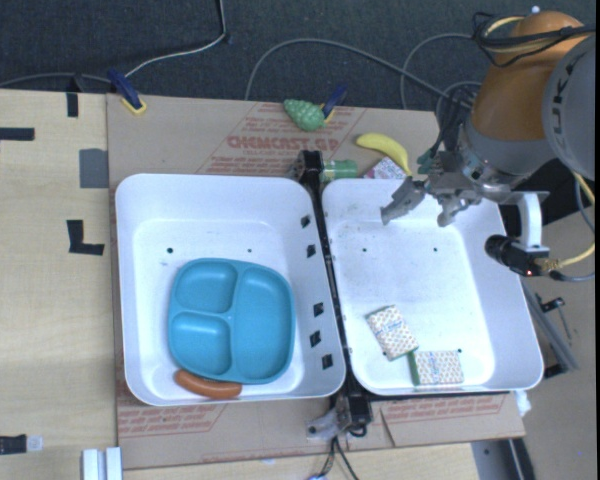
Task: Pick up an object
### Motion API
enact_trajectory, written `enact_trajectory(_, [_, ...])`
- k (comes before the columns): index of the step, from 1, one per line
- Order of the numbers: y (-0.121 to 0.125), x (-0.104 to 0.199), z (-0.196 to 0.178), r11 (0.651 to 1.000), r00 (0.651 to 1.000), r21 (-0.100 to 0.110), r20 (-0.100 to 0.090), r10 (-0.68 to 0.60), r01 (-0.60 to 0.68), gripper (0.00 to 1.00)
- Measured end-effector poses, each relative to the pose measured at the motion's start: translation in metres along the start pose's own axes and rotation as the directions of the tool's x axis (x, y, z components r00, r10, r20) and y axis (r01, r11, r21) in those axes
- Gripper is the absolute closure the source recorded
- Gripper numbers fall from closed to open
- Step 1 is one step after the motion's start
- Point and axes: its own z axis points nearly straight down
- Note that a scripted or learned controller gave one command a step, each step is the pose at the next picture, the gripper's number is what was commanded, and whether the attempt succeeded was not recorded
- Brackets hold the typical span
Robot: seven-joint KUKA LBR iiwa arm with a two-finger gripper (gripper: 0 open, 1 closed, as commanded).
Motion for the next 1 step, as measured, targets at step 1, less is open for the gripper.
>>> enact_trajectory(1, [-0.0617,-0.0438,-0.0023,1.0,1.0,0.0,0.002,0.003,-0.003,0.0])
